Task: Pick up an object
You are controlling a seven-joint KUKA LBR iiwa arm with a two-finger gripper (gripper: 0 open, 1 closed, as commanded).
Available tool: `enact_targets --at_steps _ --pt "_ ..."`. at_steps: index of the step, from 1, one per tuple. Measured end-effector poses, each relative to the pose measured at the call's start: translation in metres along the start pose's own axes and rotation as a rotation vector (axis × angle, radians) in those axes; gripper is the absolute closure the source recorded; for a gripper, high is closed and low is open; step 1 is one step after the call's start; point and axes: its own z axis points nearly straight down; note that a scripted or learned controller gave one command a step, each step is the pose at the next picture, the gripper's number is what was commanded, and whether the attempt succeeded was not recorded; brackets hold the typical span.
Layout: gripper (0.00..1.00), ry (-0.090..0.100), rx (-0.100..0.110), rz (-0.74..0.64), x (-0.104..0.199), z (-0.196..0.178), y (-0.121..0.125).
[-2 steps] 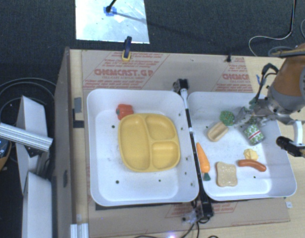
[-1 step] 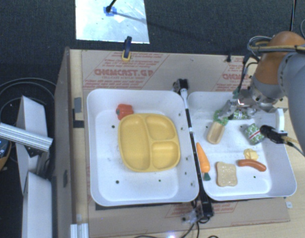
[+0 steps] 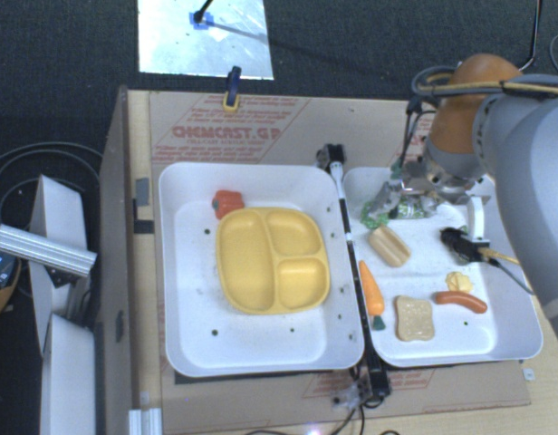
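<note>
- The likeliest target is the green item (image 3: 381,210), which lies crumpled-looking in the far-left corner of the right bin (image 3: 460,355), close to the wall that divides the two bins.
- It looks light and soft, probably a toy leaf or a thin packet. It should give under pressure instead of slipping, and it seems unlikely to break.
- A hold across its bunched middle seems best, since its edges look thin and could fold away.
- The gripper (image 3: 408,194) sits low over the bin, just beside the item's right side and perhaps touching it. Whether it is spread or closed cannot be told, and nothing is visibly held.
- The arm (image 3: 524,143) reaches in from the right. Its orange band (image 3: 467,107) is above the wrist, which points steeply down.
- A bread roll (image 3: 389,246) lies near the item, so a careless descent could nudge it.
- Further off in the same bin are a carrot (image 3: 372,297), a toast slice (image 3: 414,319) and a sausage (image 3: 460,302).
- The left bin (image 3: 197,338) holds a yellow divided plate (image 3: 272,259) and a red item (image 3: 227,203).
</note>
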Motion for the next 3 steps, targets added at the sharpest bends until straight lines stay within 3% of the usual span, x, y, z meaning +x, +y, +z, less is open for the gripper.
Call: enact_targets --at_steps 1,2,3 --pt "0.00 -0.006 -0.001 0.001 0.008 0.000 0.000" --pt "1.00 -0.006 0.005 -0.001 0.007 -0.010 -0.001" --pt "1.00 0.010 -0.044 -0.007 0.062 -0.094 -0.052"
